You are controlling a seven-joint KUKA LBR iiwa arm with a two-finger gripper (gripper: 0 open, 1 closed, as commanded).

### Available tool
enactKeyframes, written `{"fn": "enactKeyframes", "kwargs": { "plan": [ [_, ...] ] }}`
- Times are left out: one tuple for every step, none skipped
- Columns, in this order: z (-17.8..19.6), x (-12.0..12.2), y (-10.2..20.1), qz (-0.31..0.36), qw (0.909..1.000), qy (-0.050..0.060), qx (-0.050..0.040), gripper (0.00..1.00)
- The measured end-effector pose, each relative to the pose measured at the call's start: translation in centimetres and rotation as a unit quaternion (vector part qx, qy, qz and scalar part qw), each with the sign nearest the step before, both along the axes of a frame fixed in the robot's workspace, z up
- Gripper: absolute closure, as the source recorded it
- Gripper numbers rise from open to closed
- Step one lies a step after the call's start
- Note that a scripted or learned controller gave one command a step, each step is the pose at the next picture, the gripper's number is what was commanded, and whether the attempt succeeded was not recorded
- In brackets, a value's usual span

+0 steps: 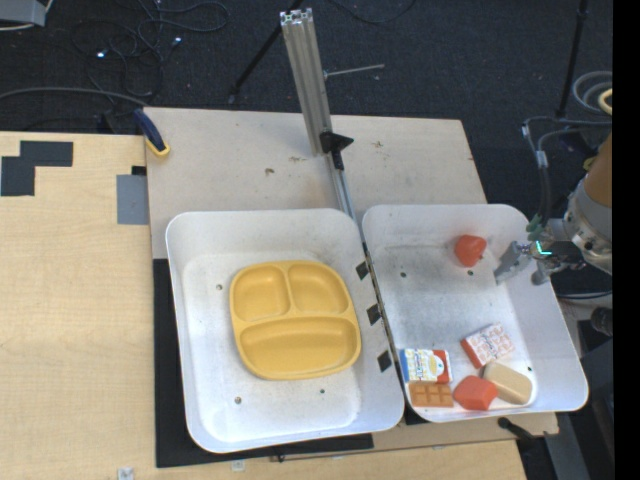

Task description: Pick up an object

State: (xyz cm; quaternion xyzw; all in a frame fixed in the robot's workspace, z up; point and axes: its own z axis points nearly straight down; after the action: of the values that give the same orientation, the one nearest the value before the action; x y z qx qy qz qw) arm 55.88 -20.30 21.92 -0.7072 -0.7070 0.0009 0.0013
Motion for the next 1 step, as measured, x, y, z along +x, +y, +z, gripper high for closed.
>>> {"fn": "enactKeyframes", "kwargs": {
  "plan": [
    [0.1, 0.07, -0.01, 0.0, 1.0, -0.001, -0.0003, 0.0]
  ]
}}
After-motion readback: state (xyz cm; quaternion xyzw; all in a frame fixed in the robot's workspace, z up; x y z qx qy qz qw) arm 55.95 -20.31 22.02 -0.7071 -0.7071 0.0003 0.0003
